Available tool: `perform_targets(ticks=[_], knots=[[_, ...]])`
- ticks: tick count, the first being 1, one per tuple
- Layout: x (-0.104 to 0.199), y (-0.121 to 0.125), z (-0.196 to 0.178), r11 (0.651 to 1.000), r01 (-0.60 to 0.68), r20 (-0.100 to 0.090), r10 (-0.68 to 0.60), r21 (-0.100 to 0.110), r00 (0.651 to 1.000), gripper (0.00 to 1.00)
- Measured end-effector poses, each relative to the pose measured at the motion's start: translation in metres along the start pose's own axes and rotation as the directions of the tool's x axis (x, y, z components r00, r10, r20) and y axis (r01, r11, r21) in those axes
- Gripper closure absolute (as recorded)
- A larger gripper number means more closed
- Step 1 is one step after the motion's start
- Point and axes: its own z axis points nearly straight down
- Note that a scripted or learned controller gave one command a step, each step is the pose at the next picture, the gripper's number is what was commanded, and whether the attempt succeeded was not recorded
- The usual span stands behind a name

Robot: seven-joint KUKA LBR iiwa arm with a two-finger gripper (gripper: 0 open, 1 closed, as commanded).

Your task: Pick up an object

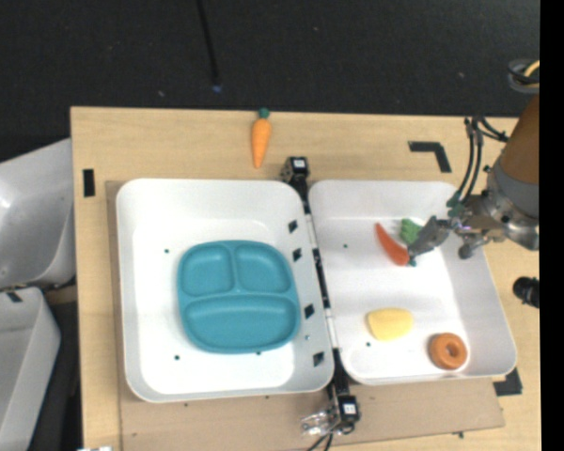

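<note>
We see the gripper [419,243] low in the right bin [357,346], its dark fingertips just right of the red pepper [389,242] with a green piece [411,225] beside it. We cannot tell whether the fingers are spread or closed, nor whether they pinch anything. The risk, we judge, is a glancing close that nudges the pepper left. The yellow lump [389,323] and donut [447,350] lie nearer; a carrot [259,139] rests on the bench.
</note>
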Motion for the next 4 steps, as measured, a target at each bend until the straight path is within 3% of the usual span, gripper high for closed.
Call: perform_targets(ticks=[1, 4], knots=[[0.0, 0.003, -0.007, 1.0, 0.003, 0.003, -0.003, -0.013, 1.0, 0.0], [-0.016, -0.003, 0.14, 1.0, 0.001, 0.002, -0.001, -0.009, 1.0, 0.0]])
